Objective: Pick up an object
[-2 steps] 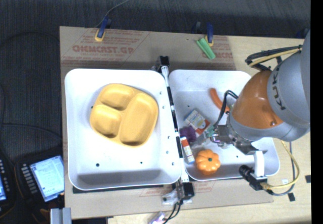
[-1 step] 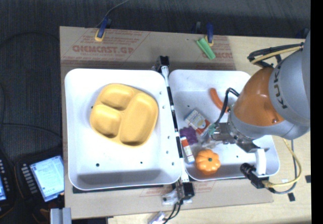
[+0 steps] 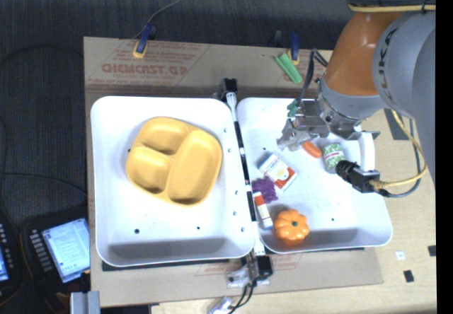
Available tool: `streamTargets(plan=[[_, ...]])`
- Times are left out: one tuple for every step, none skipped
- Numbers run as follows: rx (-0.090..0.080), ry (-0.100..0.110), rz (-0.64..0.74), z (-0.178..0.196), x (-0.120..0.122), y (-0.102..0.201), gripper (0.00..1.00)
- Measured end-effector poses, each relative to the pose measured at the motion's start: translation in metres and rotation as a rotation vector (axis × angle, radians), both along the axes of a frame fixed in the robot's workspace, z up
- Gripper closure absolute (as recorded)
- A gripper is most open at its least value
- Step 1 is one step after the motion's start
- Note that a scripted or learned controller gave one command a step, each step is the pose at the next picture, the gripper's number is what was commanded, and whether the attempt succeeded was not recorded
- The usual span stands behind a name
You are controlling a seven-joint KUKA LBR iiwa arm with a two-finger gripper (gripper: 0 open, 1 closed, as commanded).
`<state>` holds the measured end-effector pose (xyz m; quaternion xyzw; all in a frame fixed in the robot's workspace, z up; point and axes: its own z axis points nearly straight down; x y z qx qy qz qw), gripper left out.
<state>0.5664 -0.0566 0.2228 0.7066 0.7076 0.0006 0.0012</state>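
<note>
Left bin [image 3: 113, 235]: holds a yellow sectioned tray [image 3: 174, 160], upside down, near its middle.
Right bin [image 3: 368, 228]: holds a small orange pumpkin [image 3: 291, 226] at the near edge, a purple piece [image 3: 263, 187], a small white-and-orange carton [image 3: 277, 170], an orange carrot-like piece [image 3: 312, 148] and a green-and-white item [image 3: 333, 155].
Gripper [image 3: 296, 133]: low over the right bin's far half, just beside the carrot-like piece.
Arm: reaches in from the right.

Pumpkin [image 3: 291, 226] in right bin [image 3: 368, 224], near front wall.
</note>
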Motion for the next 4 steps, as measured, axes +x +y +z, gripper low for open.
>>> streamTargets(plan=[[-0.001, 0.002, -0.001, -0.001, -0.001, -0.001, 0.0], [-0.001, 0.006, -0.002, -0.084, 0.093, -0.048, 0.0], [0.0, -0.002, -0.001, -0.135, 0.022, -0.06, 0.0], [-0.003, -0.009, -0.002, -0.134, -0.043, -0.044, 0.0]])
